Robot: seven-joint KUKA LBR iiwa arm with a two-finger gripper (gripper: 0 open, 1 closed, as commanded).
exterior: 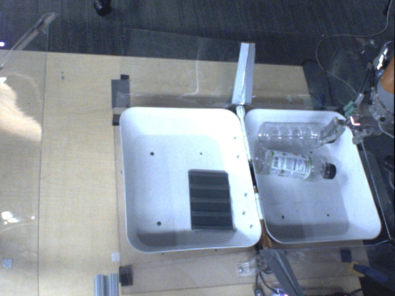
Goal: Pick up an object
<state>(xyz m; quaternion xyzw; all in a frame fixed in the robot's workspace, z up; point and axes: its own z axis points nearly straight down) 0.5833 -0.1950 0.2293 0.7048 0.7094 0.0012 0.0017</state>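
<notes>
A clear plastic bottle with a dark cap lies on its side in the right bin. Just behind it lies a clear ribbed plastic container. A black ribbed rectangular block lies flat in the left bin. My gripper hangs at the right bin's far right corner, next to the right end of the clear container. Whether it touches the container I cannot tell. The arm's wrist sits over the bin's right rim.
A metal divider post stands behind the seam between the two bins. Cables loop at the back right near the arm. Bare wooden bench stretches to the left of the bins.
</notes>
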